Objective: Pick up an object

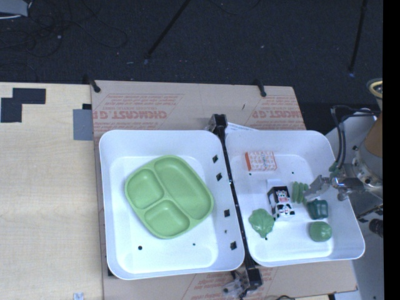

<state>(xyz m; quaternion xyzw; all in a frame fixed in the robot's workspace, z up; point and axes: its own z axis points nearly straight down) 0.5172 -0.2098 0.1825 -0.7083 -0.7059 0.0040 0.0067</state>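
The claw [320,183] stands at the 3 o'clock edge of the right white shallow bin [294,258], low over the toys; whether it is apart or together I cannot tell. Just under it lies a dark green blocky toy [317,209], with a ribbed green piece [299,192] at its 10 o'clock and a round light green lump [320,231] at its 6 o'clock. A black-and-white cow figure [282,202] is near, toward 9 o'clock. I think the descent should centre on one toy alone, since the neighbours are close. The left bin holds a green divided plastic plate [167,195].
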